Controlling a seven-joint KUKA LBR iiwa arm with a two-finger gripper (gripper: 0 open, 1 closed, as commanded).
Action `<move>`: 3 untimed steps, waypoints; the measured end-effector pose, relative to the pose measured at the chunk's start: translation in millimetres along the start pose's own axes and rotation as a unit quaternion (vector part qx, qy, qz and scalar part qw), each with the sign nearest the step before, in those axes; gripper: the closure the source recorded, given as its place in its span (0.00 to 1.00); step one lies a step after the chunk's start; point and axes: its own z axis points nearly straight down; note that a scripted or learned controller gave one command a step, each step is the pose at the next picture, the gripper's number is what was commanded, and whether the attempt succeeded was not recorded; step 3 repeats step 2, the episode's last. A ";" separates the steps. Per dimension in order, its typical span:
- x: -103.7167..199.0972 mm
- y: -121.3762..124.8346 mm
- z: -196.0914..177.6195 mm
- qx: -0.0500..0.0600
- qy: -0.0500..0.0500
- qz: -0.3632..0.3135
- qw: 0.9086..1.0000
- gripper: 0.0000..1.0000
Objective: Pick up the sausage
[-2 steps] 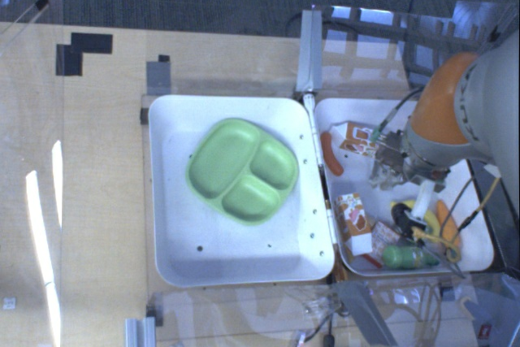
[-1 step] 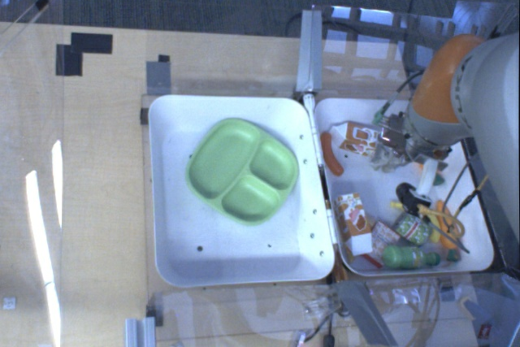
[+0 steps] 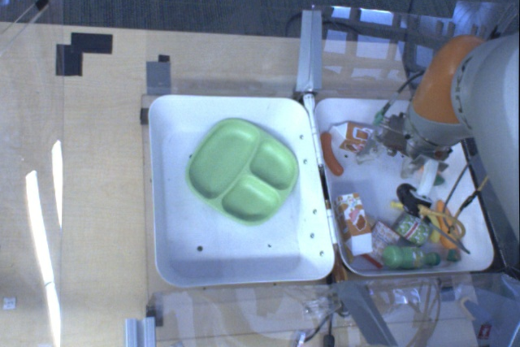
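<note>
Bottle [image 3: 410, 258] lies nearest; sausage [image 3: 331, 153], probably light and slippery, suits a mid-length grasp; end effector [image 3: 388, 134] opening cannot be judged.

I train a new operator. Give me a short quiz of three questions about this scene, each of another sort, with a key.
1. True or false: the sausage lies on the green plate.
2. Which bin holds the sausage: A) left bin, B) right bin?
3. Fill in: the sausage lies by the bin's ____ wall, left or right in the camera view.

Key: 1 false; 2 B; 3 left.
</note>
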 end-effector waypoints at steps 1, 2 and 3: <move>-17.5 1.4 -1.2 0.003 0.000 -0.087 0.996 0.00; 16.3 -37.3 -1.1 -0.001 0.001 -0.112 0.994 0.00; 16.3 -37.3 -1.1 -0.001 0.001 -0.112 0.994 0.00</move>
